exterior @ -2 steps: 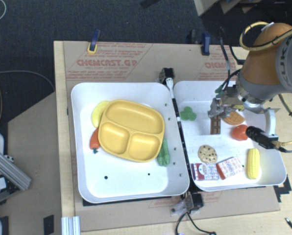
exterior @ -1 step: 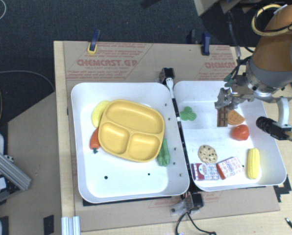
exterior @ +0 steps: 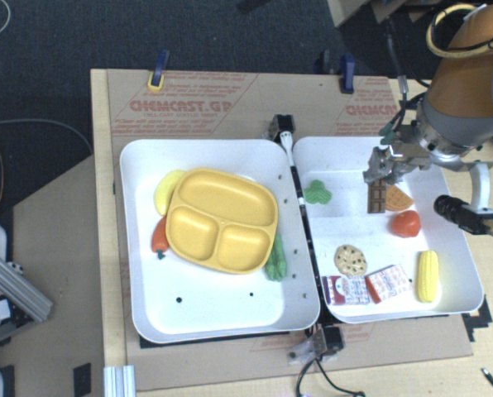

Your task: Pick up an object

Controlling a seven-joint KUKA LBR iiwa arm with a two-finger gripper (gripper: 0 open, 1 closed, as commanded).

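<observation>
- The grey arm with its orange band [exterior: 470, 44] reaches in over the right-hand shallow white plastic bin [exterior: 470, 292], and the jaws hang above that bin's far half.
- From this slant I cannot tell whether the jaws are clenched or released; the metal body hides their tips.
- A small brown rectangular block [exterior: 378, 198] stands directly under the jaws, touching them or nearly so. Whether it is gripped cannot be told.
- An orange wedge-shaped toy [exterior: 399, 198] lies just beside the block, on the arm's side of the jaws.
- A round red toy tomato [exterior: 405, 223] sits near the jaws, a little nearer the camera than the wedge.
- A green leafy toy [exterior: 317, 193] lies away from the jaws toward the other bin, close to the shared rim.
- A round speckled toy cookie [exterior: 350, 260] lies well in front of the jaws, toward the camera.
- 2 red-and-white packets [exterior: 367, 287] lie side by side further still from the jaws, by the bin's near wall.
- A yellow toy corn cob [exterior: 428, 275] lies beside the packets, near the bin's near corner.
- The left-hand white bin [exterior: 222, 317] is well apart from the jaws and holds a yellow plastic tray with 3 compartments [exterior: 222, 220].
- A pale yellow rounded toy [exterior: 165, 190] and a red-orange toy [exterior: 160, 236] peek out from the tray's far side from the jaws; a green toy [exterior: 276, 259] lies at its edge nearer the jaws.
- Both bins rest on the tan printed tabletop [exterior: 189, 98].
</observation>
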